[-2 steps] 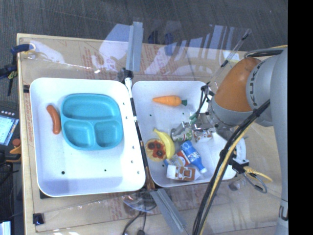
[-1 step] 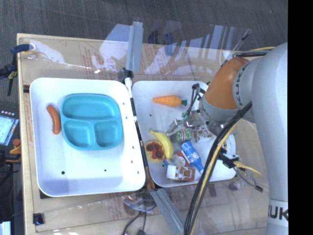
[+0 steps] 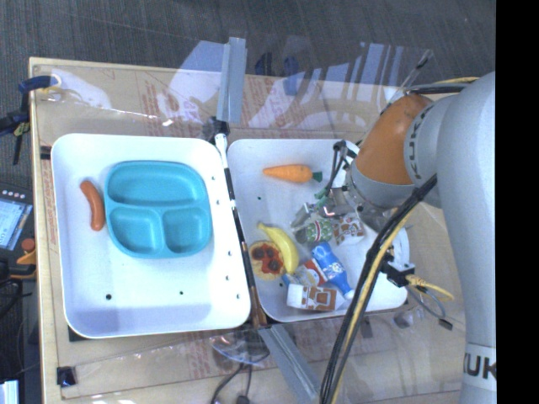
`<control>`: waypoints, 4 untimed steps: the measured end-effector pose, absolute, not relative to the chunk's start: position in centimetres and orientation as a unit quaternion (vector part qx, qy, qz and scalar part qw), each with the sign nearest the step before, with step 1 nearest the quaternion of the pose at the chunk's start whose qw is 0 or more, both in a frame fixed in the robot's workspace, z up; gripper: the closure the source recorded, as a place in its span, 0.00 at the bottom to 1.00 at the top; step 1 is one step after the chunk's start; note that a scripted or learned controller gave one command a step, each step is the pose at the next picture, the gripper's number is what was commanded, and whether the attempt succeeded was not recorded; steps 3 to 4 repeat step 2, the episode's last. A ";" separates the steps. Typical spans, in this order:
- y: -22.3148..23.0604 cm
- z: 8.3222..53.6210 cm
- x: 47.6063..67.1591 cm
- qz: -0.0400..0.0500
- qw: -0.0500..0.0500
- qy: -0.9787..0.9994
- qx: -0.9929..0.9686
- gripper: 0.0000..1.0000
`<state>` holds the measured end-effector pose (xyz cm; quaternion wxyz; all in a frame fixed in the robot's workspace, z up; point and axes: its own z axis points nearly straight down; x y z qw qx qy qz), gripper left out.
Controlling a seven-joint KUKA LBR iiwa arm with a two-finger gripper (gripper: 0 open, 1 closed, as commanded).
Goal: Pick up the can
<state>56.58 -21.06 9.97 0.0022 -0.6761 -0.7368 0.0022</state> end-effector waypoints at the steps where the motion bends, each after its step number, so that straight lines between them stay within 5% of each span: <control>1: -20.6 10.5 52.5 0.001 0.002 -0.710 -0.704 1.00; 2: -16.5 21.3 47.6 0.001 0.002 -0.672 -0.741 1.00; 4: -16.5 21.3 47.6 0.001 0.002 -0.672 -0.741 1.00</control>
